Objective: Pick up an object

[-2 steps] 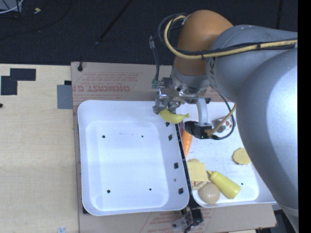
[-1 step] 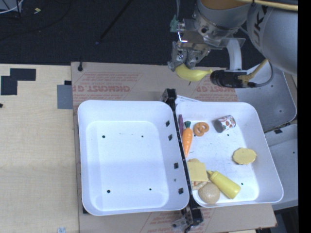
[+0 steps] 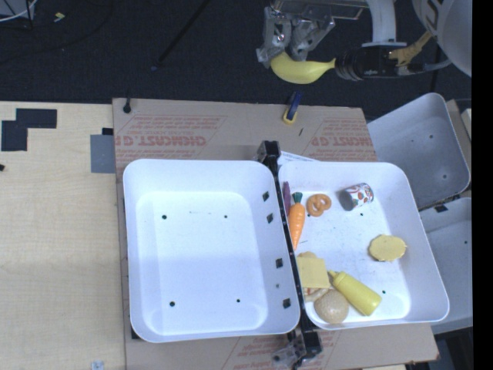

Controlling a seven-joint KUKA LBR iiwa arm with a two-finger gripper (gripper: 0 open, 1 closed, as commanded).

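Printed in red on the brown cardboard sheet [image 3: 231, 133] under the two white bins [image 3: 200, 253], upside down and mirrored, hardly legible. Beyond, a pale wood bench [image 3: 54, 230] with dark patches and a black floor behind. High above the far edge, gripper [image 3: 296, 43] clamped on a yellow banana [image 3: 302, 69], long axis roughly level, pointed tip toward the view's right.

A single fixed camera sits high above the bench [image 3: 62, 230], looking down at a slant. It is far enough to take in both bins [image 3: 200, 253] whole, with the arm [image 3: 385, 21] entering at the upper right edge.
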